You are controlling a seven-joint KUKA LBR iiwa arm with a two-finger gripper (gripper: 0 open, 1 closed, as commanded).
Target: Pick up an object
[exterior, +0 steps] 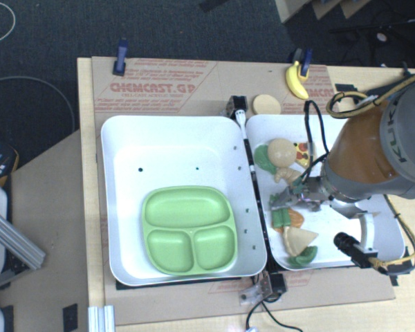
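Objects for picking lie together in the right bin, not in the left one. Going from the left: the left bin holds one green divided tray with three compartments, near its front wall. Behind the bins, on the bench, one round beige disc and one yellow banana rest, and two blue clamps hold the board edge. In the right bin I count about six small toy food pieces: one green leaf, one beige round piece, one green-and-orange piece, one cream wedge, one green piece at the front, and something red-yellow, partly hidden. The gripper is low among these pieces, touching or just above them; whether its fingers are closed or released, I cannot tell.
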